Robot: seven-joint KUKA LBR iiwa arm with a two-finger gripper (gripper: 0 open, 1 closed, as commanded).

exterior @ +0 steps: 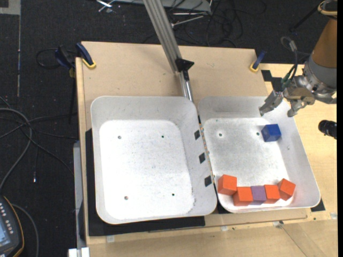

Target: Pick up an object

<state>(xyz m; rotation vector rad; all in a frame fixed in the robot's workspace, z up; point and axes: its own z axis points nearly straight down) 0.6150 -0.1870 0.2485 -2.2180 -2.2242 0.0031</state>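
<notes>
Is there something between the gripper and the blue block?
No. In the camera view, the gripper, fingers open, hangs above the blue block; between them lies bare white bin floor.

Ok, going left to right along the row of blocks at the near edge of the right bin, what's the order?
Orange block → orange block → purple block → orange block → orange block.

Arm (pixel 327 47) running off frame at 3 o'clock past the orange band, teach pendant (pixel 8 232) getting clipped at 8 o'clock, purple block (pixel 259 193) sitting partly hidden behind neighbouring orange blocks (pixel 244 195) against the right bin's (pixel 300 159) near wall.
</notes>
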